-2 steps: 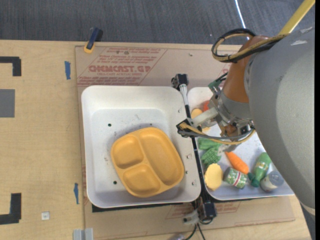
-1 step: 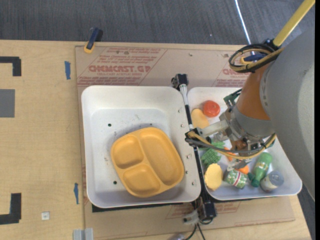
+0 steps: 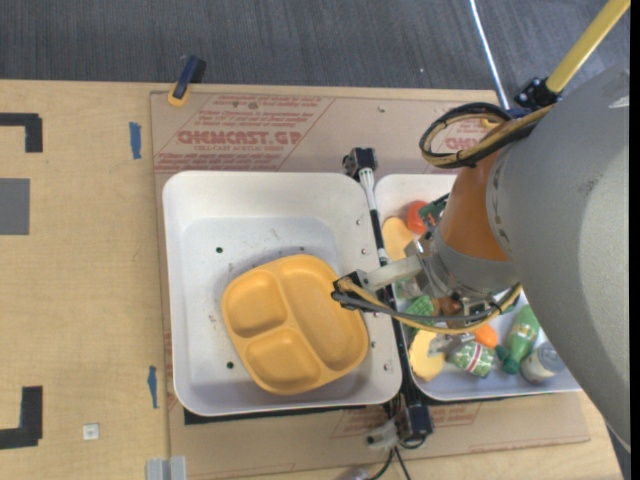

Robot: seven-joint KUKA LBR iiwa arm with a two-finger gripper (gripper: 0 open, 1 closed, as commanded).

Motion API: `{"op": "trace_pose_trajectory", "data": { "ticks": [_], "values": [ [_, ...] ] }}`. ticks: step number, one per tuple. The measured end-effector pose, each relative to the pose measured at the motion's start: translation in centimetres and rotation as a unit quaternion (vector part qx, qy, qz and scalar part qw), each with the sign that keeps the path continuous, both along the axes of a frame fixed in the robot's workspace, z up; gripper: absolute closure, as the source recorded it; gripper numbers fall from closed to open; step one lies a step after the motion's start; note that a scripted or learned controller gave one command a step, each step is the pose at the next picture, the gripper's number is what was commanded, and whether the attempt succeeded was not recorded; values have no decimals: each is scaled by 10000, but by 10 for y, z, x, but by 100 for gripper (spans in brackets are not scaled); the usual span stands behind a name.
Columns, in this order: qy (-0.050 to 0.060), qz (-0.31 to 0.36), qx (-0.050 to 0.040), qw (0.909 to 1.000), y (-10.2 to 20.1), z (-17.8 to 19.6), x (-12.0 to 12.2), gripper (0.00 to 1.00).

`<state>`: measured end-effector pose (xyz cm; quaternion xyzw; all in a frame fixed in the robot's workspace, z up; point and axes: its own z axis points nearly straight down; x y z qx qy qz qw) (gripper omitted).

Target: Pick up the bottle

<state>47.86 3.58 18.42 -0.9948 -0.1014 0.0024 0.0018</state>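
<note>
The green bottle (image 3: 519, 340) lies in the right bin (image 3: 500, 386), just right of the arm; jaws' state: cannot tell.

A yellow divided plate (image 3: 293, 324) lies in the left bin (image 3: 190, 268), toward its 5 o'clock corner.

green bottle (image 3: 519, 340) lies tilted among clutter in the right bin (image 3: 500, 386).
</note>
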Motion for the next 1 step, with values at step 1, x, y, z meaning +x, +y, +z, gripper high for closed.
{"op": "trace_pose_trajectory", "data": {
  "ticks": [1],
  "values": [
    [4,15,3,10000,0,10,1,100]
  ]
}}
